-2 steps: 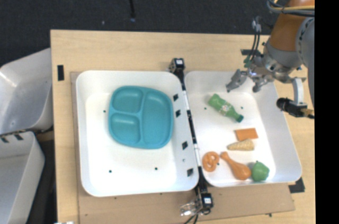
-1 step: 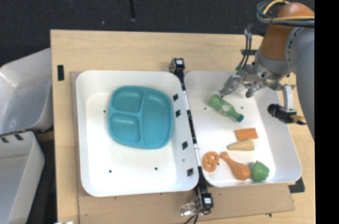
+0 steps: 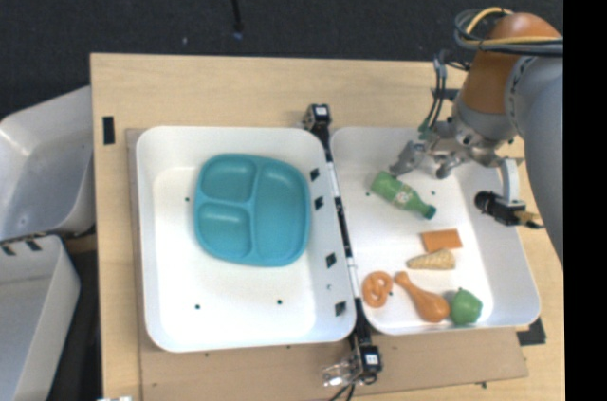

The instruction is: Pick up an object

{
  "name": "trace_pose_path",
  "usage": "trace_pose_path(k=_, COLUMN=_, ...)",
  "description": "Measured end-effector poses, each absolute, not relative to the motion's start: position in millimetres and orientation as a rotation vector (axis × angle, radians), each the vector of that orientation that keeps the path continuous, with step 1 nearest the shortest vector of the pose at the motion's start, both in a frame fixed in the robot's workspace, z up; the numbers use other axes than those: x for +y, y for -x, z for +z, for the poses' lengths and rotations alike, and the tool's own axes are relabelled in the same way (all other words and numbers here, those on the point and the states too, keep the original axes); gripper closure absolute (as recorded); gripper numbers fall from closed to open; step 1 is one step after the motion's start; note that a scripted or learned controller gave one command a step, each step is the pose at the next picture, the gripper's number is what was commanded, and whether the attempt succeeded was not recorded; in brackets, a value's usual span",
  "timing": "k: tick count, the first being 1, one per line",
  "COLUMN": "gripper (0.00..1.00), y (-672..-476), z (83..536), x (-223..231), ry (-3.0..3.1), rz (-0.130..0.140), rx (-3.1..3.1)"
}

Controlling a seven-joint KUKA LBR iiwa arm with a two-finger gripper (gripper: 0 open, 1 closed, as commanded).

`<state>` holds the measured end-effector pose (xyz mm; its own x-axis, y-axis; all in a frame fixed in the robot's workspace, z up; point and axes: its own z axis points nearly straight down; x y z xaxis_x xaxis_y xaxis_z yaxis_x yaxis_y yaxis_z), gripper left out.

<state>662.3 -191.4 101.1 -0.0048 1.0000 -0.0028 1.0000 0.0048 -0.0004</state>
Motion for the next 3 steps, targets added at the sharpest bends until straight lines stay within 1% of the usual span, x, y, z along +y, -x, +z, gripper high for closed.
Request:
trace_pose_path(k=1, gripper=1.00, y=-663.4, z=113.9, x=-192.6, ry=-2.208, rz=-0.003, rx=2.224)
trace_pose_path(k=2, gripper=1.00, y=-666.7, z=158.9, x=-195.9, ry=-2.211, rz=0.006, rx=2.223)
trace_pose_path(k=3, gripper=1.00, y=-666.1, z=203.0, x=-196.4, ry=-2.211, rz=0.005, rx=2.225)
